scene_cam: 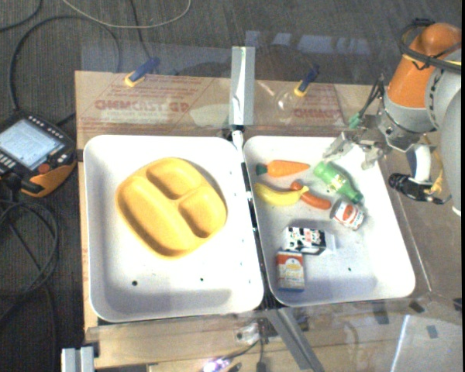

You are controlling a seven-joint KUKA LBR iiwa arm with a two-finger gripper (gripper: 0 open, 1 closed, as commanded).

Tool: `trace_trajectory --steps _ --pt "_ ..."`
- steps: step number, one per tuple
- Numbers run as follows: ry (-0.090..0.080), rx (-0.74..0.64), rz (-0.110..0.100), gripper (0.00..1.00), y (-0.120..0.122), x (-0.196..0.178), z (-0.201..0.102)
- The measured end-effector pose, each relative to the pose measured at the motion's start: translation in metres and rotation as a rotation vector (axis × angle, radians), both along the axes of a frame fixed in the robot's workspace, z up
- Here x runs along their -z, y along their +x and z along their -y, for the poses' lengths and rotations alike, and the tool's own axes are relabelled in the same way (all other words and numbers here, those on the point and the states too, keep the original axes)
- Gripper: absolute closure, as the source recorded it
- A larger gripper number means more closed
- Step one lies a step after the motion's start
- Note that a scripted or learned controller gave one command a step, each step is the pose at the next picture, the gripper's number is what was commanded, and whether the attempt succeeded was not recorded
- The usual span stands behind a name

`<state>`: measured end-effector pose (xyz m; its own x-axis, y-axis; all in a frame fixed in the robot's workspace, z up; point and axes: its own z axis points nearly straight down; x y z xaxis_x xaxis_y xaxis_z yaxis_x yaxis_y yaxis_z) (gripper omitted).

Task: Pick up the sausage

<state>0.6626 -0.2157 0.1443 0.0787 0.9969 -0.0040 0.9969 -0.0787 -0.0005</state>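
The sausage (313, 199), a short red-orange link, lies in the right bin (395, 273) just right of the banana (279, 195) and below the green bottle (337, 180). My gripper (354, 150) hovers over the bin's back right corner, up and to the right of the sausage, with the bottle in between. Its fingers (370, 158) are spread apart with nothing between them.
The right bin also holds a carrot (288, 167), a red-and-white can (349, 214), a black-and-white carton (304, 239) and a small red box (291, 270). A yellow divided plate (172, 204) lies in the left bin (108, 285). A pendant (27, 152) sits at far left.
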Motion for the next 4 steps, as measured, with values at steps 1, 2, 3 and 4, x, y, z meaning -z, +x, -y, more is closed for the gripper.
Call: trace_trajectory --steps 1,2,3,4 --pt "0.003 0.044 0.002 0.0 0.006 0.016 -0.003" --pt "0.003 -0.12 0.0 0.0 -0.042 0.0 0.003" --pt "0.0 -0.278 0.001 0.0 0.007 0.015 0.006" --pt "0.003 -0.275 0.0 0.0 0.007 0.028 0.002"
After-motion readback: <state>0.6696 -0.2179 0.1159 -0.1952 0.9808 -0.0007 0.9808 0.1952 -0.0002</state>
